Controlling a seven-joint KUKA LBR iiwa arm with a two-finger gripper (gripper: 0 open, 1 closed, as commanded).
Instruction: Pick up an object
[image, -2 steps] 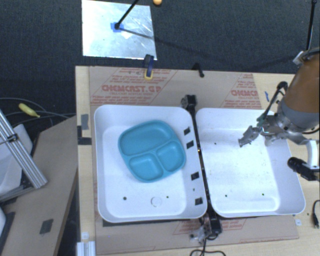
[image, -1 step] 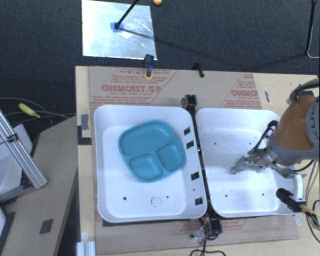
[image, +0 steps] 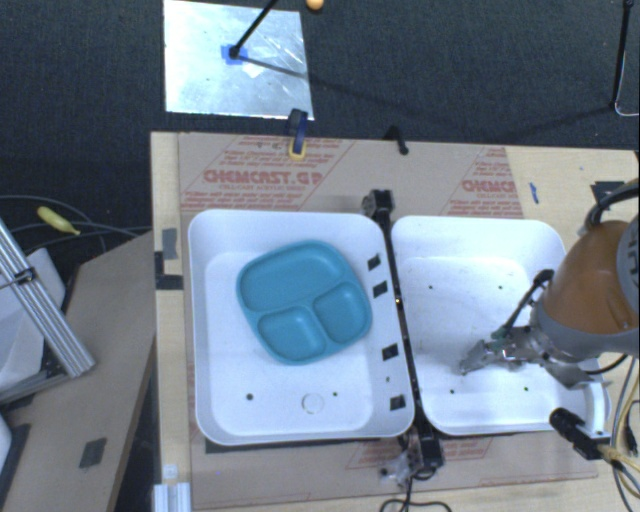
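We see two white bins side by side on the desk. The left bin holds a blue divided plate, lying flat and slightly turned, a little above the bin's centre. White floor shows on every side of it, with the widest strip along the near wall and a narrower gap toward the divider between the bins. The right bin has bare floor across its upper and left parts. The tool hangs low over the lower middle of this bin, well apart from the plate, and we see nothing between its tips. The metal parts blur together, so we cannot tell how it is set. The arm is cut off at the right edge and hides that bin's right wall.
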